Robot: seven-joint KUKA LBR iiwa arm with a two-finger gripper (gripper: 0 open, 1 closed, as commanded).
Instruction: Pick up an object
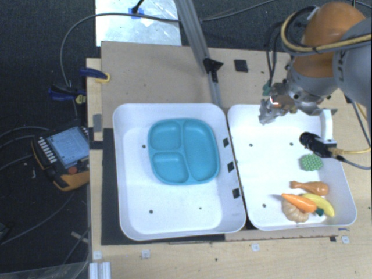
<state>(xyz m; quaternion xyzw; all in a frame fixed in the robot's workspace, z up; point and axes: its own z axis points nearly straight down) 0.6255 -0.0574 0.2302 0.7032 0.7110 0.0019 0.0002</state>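
Nearest the lower edge of the frame, in the bottom right corner of the right-hand shallow white bin (256,173), lies a small huddle of toy food: a tapered orange plastic carrot (299,202), a curved yellow plastic banana (321,204) just to its right and touching it, and a pale tan rounded piece (296,213) tucked under the carrot's lower side. Just above them rests a brown plastic drumstick (310,186), lying roughly level, and above that again, close to the bin's right wall, sits a small green knobbly ball-shaped toy (311,163). To the left, the left-hand shallow white bin (174,214) holds a light blue plastic divided plate with three compartments (183,150), placed in the bin's upper middle. Both bins sit side by side on a tan board (151,68). Farther up the frame, over the upper part of the right bin, the metallic two-finger gripper (269,115) hangs at the end of the grey arm with its orange band (334,34) — well apart from the toy food in the lower right corner. Whether its fingers are spread or pressed together cannot be told from this angle, and nothing is visibly between them. At the far left — off the board — lies a handheld control pendant with a blue screen (63,150).
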